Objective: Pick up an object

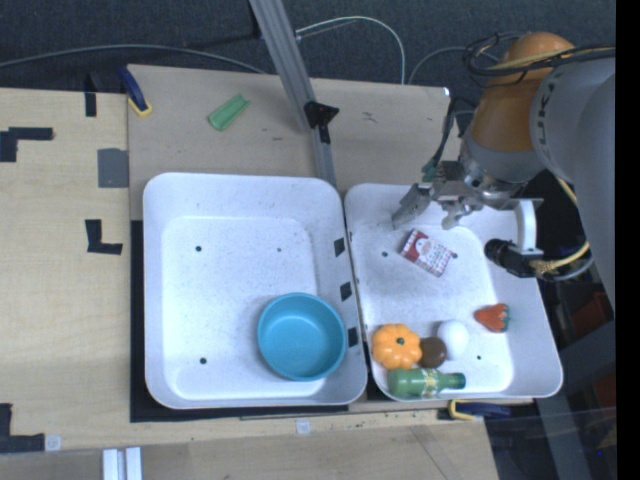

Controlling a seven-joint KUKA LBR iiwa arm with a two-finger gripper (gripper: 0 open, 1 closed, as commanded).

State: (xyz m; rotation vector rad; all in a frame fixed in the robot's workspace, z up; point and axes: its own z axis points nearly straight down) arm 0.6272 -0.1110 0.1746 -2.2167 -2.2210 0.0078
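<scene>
My gripper (430, 211) hangs over the far part of the right bin (530, 368), its two fingers (408, 208) spread open with nothing between them. Just in front of it a red and white packet (428, 253) lies flat on the bin floor. Along the near edge sit an orange pumpkin (397, 346), a brown ball (433, 351), a white egg (454, 338) and a green bottle (425, 381) on its side. A small red fruit (491, 317) rests at the right wall.
The left bin (200, 268) holds a blue bowl (300, 335) near its front right corner. A grey metal pole (290, 58) slants across the bench behind the bins. A green block (228, 112) lies on the bench at the back left.
</scene>
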